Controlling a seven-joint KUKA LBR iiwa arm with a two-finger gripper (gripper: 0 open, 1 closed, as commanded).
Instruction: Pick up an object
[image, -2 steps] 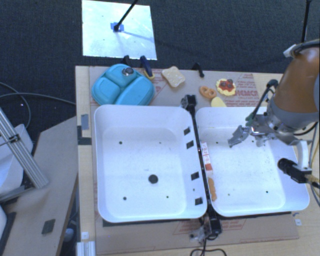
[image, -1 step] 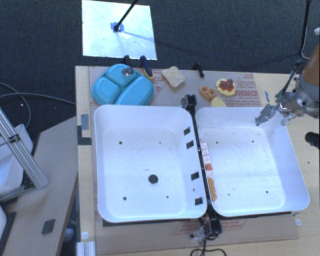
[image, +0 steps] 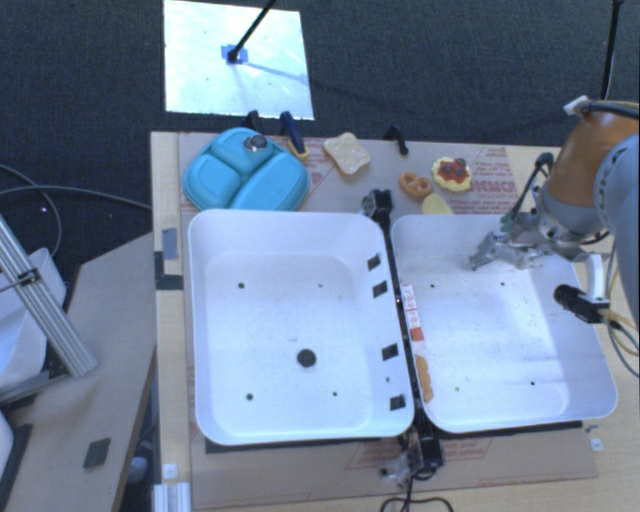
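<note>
Over the right bin's (image: 560, 400) upper right part hangs the pincer (image: 490, 256), reaching in from the right on the grey arm (image: 600, 170) with its orange band. Whether it is wide or narrow I cannot tell at this size; nothing shows in its grip. Well apart, in the left bin (image: 215, 300), a small dark round object (image: 306, 357) lies on the floor near the middle. Behind the bins on the table (image: 170, 330) sit a blue sectioned plate (image: 245, 172), a toast slice (image: 347, 153), a pretzel (image: 415, 183) and a small pizza (image: 452, 172).
</note>
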